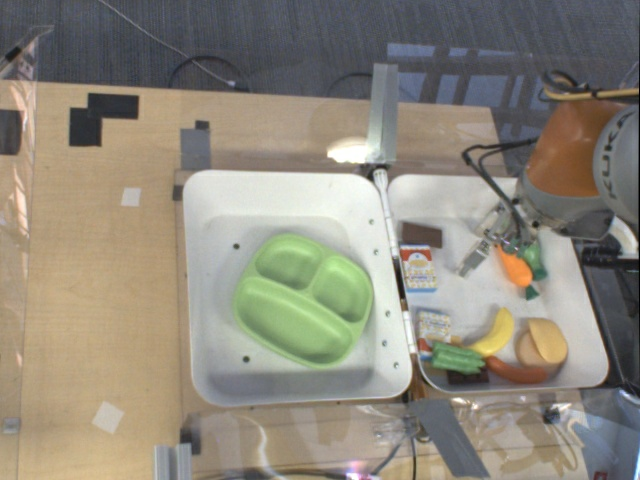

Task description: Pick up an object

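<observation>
My gripper (488,252) hangs over the back of the right bin (592,340), open, with nothing between its fingers (471,261). A toy carrot (514,267) with a green top lies just to its right, close to the nearer finger. Further forward in this bin lie a yellow banana (494,332), a tan round piece (545,343), a red-orange sausage-like piece (515,370) and a green vegetable (456,356). Along the bin's left side sit a brown block (421,234), a red-and-white carton (418,267) and a small pale box (433,323).
The left bin (210,228) holds a green divided plate (303,298). A metal divider rail (393,268) runs between the two bins. The arm's orange band (565,153) and black cables hang over the right bin's back right corner.
</observation>
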